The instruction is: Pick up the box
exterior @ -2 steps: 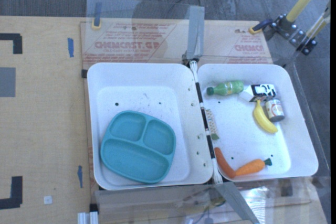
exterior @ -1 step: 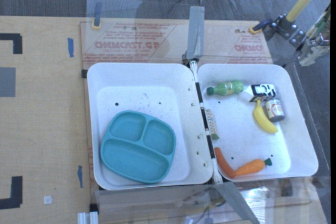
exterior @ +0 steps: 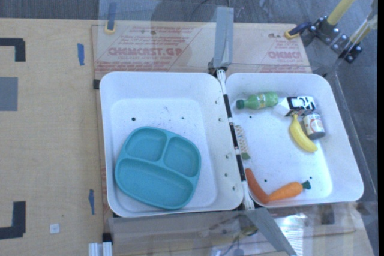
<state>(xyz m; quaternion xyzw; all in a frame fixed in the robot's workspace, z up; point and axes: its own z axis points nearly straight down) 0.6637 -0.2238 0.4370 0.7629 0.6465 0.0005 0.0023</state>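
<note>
1. Box (exterior: 300, 104): small, black and white, in the right bin (exterior: 342, 147), toward its far right corner.
2. Box neighbours: the can (exterior: 313, 125) sits just nearside of it, about touching. The banana (exterior: 300, 135) starts just below the box and curves toward the near side, up against the can. The green bottle (exterior: 259, 101) lies on its side to the box's left, close to it, but I can't tell if they touch.
3. Pincer: can't tell whether it's apart, together or clamped on anything. Can't place the box relative to it either.
4. Nothing is on top of the box; its upper face is exposed.
5. Rest of the right bin: a carrot (exterior: 283, 190) lies along the near wall, well apart from the box. A second orange piece (exterior: 254, 185) sits at the near left corner, touching the carrot's end.
6. Left bin (exterior: 120, 93): a teal divided plate (exterior: 159, 166) lies flat in the near half.
7. Both bins sit side by side on the wooden bench (exterior: 48, 147).
</note>
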